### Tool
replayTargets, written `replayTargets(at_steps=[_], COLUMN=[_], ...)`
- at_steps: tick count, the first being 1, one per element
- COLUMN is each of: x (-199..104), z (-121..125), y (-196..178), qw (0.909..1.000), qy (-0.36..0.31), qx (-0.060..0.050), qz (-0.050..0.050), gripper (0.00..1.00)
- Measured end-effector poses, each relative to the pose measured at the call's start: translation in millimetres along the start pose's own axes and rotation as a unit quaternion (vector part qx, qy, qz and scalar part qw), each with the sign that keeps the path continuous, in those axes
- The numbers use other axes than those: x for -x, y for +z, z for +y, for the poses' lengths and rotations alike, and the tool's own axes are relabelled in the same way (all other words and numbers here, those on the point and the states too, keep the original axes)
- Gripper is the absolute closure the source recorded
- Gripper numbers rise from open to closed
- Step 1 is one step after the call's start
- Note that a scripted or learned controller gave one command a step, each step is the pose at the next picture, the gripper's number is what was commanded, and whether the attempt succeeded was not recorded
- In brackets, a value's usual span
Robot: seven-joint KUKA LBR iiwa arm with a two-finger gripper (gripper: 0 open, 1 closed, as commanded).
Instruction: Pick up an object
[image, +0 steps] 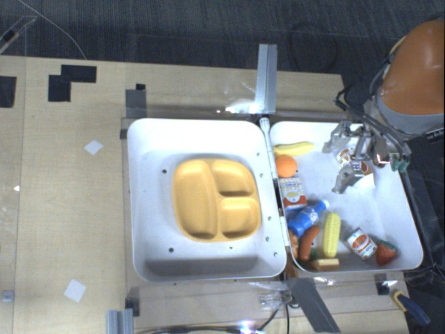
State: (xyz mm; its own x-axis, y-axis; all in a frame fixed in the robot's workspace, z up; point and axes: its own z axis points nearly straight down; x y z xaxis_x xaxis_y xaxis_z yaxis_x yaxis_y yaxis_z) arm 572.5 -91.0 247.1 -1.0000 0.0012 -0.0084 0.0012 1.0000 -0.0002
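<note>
Nearest us, along the right bin's [414,256] front edge, lie a can [360,243], a strawberry [386,254] and corn [331,232], its long axis running front to back. We judge the can likeliest: it sits frontward of the gripper [353,160], well apart. Between the fingers we see something small and red-white, seemingly gripped. Banana [293,147] and orange [286,165] lie by the bin's left wall.

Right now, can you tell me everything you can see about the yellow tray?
The yellow tray looks like smooth plastic with rounded corners. It has three sunken compartments: one long one on the view's left and two smaller ones stacked on the right. It lies flat, face up, near the middle of the left white bin, resting on the bin's floor. Nothing else touches it.
</note>
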Motion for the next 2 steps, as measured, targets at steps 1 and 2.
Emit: replayTargets(at_steps=[1, 2], x=[-5.8, 36.7], z=[-44.4, -41.3], y=[99.8, 54.6], qw=[0.9853, 0.9894], qy=[0.171, 0.145], qx=[0.000, 0.000], qz=[0.002, -0.002], gripper=[0.00, 0.00])
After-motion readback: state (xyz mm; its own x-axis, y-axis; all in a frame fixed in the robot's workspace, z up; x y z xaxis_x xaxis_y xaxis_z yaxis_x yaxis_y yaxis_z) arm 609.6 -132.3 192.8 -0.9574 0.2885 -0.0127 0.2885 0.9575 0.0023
